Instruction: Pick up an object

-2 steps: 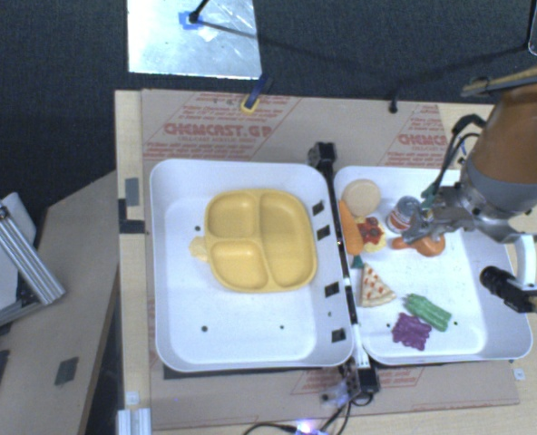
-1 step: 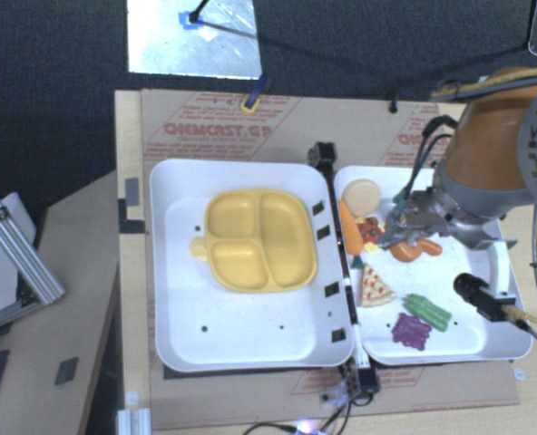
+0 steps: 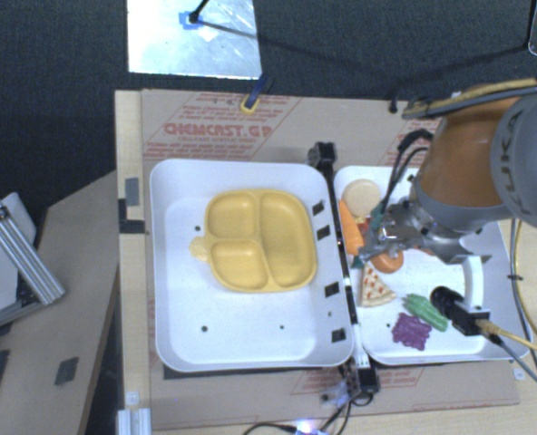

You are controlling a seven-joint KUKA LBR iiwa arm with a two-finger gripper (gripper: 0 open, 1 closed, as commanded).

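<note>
Yellow plastic, a three-compartment plate (image 3: pixel 255 240), sits alone in the left white bin (image 3: pixel 182 324), so nothing there concerns you yet; your candidates lie in the right white bin (image 3: pixel 486 347), where the grey arm with its orange band (image 3: pixel 473 166) reaches in from the right. The gripper (image 3: pixel 382 236) hangs low over the bin's left side, just above a round red-orange piece (image 3: pixel 388 262) and beside an orange carrot-shaped toy (image 3: pixel 350 229) lying along the divider. Whether the pincer is spread or pressed together you cannot tell; the wrist hides it. A pizza-slice toy (image 3: pixel 375 287), a green ridged vegetable toy (image 3: pixel 424 310), a purple grape-like cluster (image 3: pixel 411 331) and a pale round disc (image 3: pixel 363 193) lie apart, likely scattered so each can be gripped singly.
</note>
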